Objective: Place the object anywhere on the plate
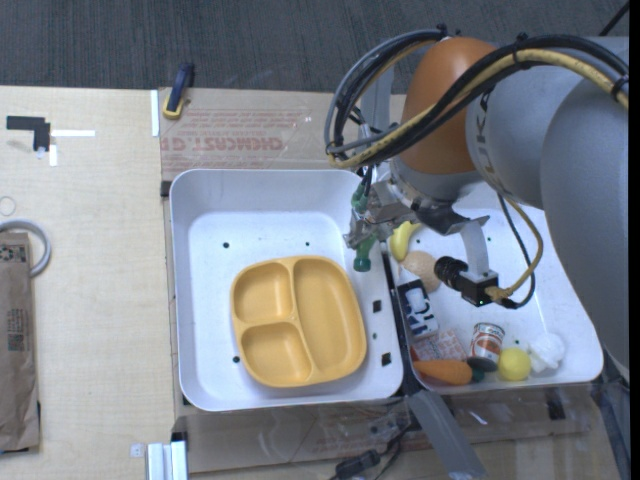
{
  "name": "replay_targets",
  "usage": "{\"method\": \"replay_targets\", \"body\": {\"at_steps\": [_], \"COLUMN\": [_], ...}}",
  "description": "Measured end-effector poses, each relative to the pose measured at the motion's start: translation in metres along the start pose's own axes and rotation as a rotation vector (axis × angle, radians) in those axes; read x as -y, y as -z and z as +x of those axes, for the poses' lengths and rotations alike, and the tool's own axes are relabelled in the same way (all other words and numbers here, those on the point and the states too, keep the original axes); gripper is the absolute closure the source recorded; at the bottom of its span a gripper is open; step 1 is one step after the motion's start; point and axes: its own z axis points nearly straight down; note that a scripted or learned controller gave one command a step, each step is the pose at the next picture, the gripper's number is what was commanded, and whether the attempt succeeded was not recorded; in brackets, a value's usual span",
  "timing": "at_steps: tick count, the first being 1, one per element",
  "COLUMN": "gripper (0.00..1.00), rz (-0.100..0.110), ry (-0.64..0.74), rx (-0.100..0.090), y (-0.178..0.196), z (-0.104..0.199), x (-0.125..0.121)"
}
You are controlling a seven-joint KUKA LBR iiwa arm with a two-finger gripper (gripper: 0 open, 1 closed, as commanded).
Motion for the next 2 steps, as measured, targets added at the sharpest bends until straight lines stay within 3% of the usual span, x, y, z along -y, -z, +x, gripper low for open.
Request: {"method": "replay_targets", "body": {"at_steps": [1, 2], "gripper": [1.00, 1.00], "rz": [-0.002, 0.001], "ry": [0.100, -0.321], "rx": [-0.001, 0.001], "y": [0.008, 0.044], "z": [0.066, 0.065], "x": [0.057, -0.008]}}
